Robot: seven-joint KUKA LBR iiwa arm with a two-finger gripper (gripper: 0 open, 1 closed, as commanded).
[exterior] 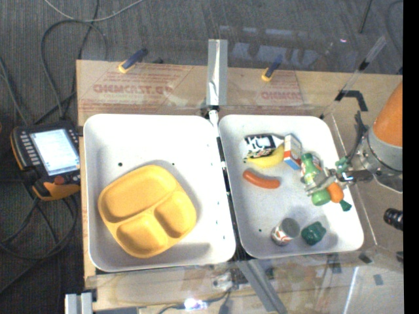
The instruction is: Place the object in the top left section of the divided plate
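The gripper sits at the right edge of the right bin, right by a small toy carrot, which looks light, hard and slippery, best pinched across its orange middle, though I cannot tell what it has hold of.

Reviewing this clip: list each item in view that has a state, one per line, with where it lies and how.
divided plate: in the left bin, nothing in its sections.
banana: in the right bin, lying against a black-and-white item.
sausage: lying flat, apart from the others.
can: on its side beside a dark green object.
claw: over the right bin's right side, at a green and orange cluster.
handheld screen: lit.
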